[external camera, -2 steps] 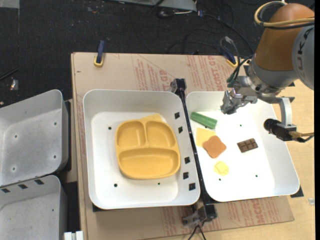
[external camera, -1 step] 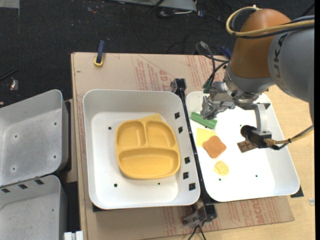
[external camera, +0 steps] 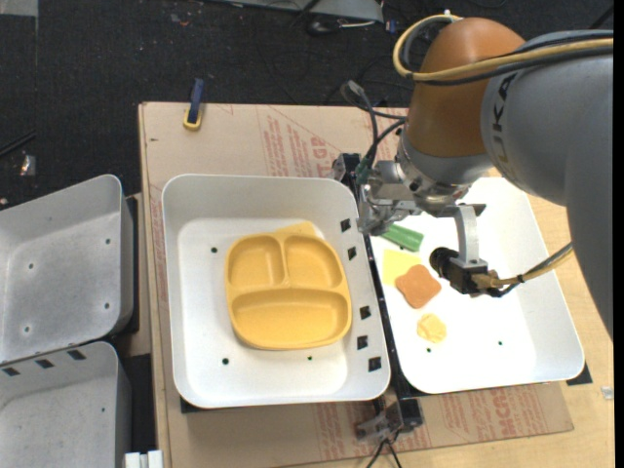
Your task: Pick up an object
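**Hand parked over the green piece, grip unclear**

The hand [external camera: 395,213] hangs low in the right bin [external camera: 526,359], right over a small green block [external camera: 402,235]. I honestly cannot tell its state. At 5 o'clock from it lie a flat yellow slice [external camera: 396,263], an orange toast-shaped piece [external camera: 418,286] and a lumpy yellow bit [external camera: 432,330], loose for picking. The left bin [external camera: 195,261] holds a smooth yellow divided plate [external camera: 289,292].

Just one camera, fixed above the bench [external camera: 253,125], looking down at a slant on both bins, with the arm [external camera: 546,96] reaching in from the right.
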Robot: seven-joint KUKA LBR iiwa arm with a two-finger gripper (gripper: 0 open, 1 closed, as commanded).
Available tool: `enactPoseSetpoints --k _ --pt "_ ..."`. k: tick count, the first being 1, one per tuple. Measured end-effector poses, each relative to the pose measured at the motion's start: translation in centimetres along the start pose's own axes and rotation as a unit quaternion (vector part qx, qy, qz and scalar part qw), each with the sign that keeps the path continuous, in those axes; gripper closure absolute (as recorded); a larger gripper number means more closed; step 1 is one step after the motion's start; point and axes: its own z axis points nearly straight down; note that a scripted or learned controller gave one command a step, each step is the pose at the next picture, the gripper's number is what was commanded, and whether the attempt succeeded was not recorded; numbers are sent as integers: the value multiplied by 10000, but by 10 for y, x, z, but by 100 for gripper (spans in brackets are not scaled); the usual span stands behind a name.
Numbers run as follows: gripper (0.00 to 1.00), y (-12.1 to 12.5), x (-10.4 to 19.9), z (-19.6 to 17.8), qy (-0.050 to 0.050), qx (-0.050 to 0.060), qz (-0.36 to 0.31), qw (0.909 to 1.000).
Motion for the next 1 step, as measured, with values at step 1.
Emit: enactPoseSetpoints --k 1 --pt "100 -14 38 4 -8 6 19 10000"
